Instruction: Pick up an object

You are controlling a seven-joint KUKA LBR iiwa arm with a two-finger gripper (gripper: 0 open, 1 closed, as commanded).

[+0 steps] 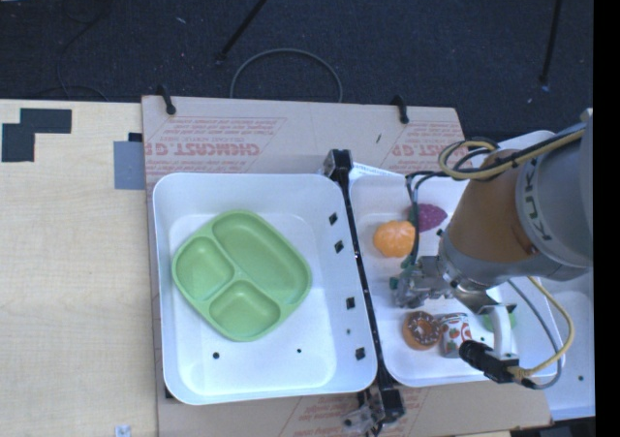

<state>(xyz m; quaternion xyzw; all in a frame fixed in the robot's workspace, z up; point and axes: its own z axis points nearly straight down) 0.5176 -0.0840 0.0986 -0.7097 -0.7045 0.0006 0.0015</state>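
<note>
In the right bin (387, 367) an orange ball (394, 238) lies near the middle, with a purple object (431, 216) just behind it, partly covered by the arm. A brown frosted donut (421, 330) sits toward the front, touching a small red and white item (455, 334). My gripper (412, 287) hangs low in the right bin between the orange ball and the donut. Nothing shows between its fingers. The grey arm with its orange band (489, 222) hides the bin's right part.
The left bin (184, 367) holds a green divided plate (241, 273) with three compartments. A black divider (355, 275) separates the two bins. Cables loop over the arm at the right. Cardboard lies under the bins.
</note>
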